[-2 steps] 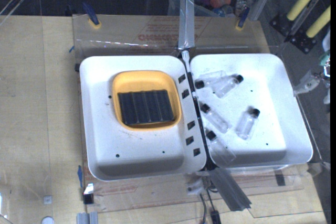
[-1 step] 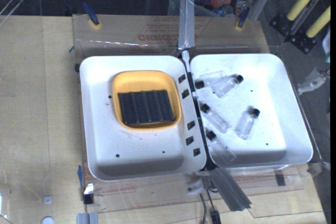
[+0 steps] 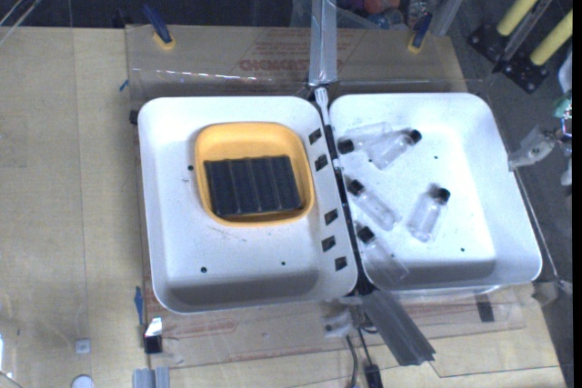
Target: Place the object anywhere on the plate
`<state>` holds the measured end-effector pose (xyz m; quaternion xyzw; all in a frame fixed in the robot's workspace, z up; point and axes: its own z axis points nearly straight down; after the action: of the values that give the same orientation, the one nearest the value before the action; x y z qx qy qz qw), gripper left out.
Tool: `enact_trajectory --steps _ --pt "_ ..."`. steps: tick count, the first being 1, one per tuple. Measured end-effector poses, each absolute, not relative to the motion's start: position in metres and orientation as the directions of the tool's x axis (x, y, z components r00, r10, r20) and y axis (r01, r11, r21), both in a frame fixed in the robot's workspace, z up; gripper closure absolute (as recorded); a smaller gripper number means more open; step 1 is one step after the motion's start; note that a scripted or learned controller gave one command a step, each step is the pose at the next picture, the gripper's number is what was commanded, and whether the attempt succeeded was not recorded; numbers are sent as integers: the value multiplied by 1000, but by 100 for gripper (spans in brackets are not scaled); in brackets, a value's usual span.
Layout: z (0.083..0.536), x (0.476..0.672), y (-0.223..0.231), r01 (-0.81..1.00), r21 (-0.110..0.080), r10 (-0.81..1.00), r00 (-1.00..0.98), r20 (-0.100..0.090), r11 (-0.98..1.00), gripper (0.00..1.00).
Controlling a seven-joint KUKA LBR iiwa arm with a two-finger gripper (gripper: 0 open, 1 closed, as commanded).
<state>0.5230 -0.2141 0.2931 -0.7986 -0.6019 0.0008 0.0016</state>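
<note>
Whether the fingers are open or closed, or hold anything, I cannot tell. Four small clear bottles with black caps lie loose in the right bin (image 3: 473,118), toward the tabletop's right edge: one (image 3: 393,145) near the far side, one (image 3: 427,212) in the middle, two (image 3: 368,204) (image 3: 375,248) beside the divider. The yellow plate (image 3: 207,145), with a dark ribbed insert, sits in the left bin (image 3: 164,223). No bottle has been picked yet, I judge; the next move calls for grasping one cleanly and carrying it over the divider. Reddish print (image 3: 282,64) on the clear sheet at the far edge is too faint to read.
</note>
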Motion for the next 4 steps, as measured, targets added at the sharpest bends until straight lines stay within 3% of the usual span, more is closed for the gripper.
enact_trajectory --steps 1,2,4 --pt "284 510 -214 942 -5 942 335 2 -335 0" --pt "289 483 -214 916 -6 916 401 1 -401 0" --pt "328 480 -214 879 2 879 477 -2 -477 0"
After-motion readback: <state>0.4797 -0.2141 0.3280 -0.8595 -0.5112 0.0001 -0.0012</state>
